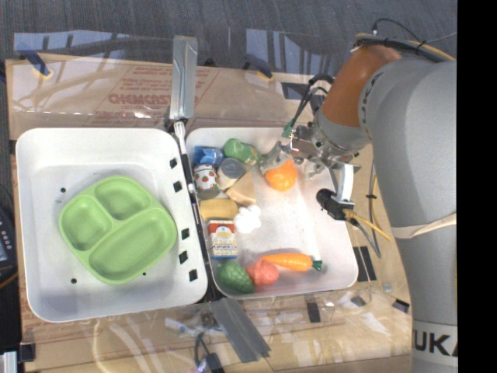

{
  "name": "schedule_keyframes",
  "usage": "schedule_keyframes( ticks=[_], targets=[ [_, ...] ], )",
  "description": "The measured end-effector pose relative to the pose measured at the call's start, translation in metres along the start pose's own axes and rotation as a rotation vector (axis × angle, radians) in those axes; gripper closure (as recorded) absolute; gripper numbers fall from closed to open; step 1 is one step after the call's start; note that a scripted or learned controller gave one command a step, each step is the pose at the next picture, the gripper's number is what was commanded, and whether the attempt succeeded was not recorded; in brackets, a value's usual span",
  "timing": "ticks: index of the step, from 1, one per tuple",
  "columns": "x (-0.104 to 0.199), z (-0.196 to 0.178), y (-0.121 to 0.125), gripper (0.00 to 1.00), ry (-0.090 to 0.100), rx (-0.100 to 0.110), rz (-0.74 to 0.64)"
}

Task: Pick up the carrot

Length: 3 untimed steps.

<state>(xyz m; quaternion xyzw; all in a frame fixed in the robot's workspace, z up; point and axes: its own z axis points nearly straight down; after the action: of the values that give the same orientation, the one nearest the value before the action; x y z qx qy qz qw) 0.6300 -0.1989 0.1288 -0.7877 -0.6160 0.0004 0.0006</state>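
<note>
I hang over the far side of the right-hand shallow white plastic bin (pixel 342 263), my two-finger gripper (pixel 289 155) low beside a round orange plastic fruit (pixel 281 176). Whether anything sits in my grasp, or how wide I stand, I cannot tell: wrist, cables and the fruit crowd together there.

The slim orange toy carrot with its green leafy tip (pixel 291 262) lies flat on the floor of that bin, near the front wall, well apart from my gripper. Its pointed end touches or nearly touches a pink-red rounded toy (pixel 264 272); the green tip points toward the bin's right wall.

It looks like hollow moulded plastic, so I judge it light, stiff and rather slick, likely to roll or squirt out under an off-centre pinch. The thick middle of the body, taken across its width, seems the safest hold; the tapered end and the leafy tip offer little.

Along the bin's left wall a heap of about 8 small toys overlaps, among them a green bumpy piece (pixel 235 277) and a small labelled box (pixel 222 238), and several cannot be told apart. My own grey arm covers the bin's far right corner.
</note>
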Motion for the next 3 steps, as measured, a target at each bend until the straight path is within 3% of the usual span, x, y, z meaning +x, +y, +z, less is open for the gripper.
schedule_keyframes(
  ticks=[1, 2, 3],
  targets=[
    [0.002, 0.001, -0.015, 0.0, 0.0, 0.005, 0.031],
    [-0.004, -0.035, -0.006, 0.0, 0.0, 0.0, 0.045],
    [-0.005, 0.037, -0.013, 0.0, 0.001, 0.001, -0.049]
  ],
)
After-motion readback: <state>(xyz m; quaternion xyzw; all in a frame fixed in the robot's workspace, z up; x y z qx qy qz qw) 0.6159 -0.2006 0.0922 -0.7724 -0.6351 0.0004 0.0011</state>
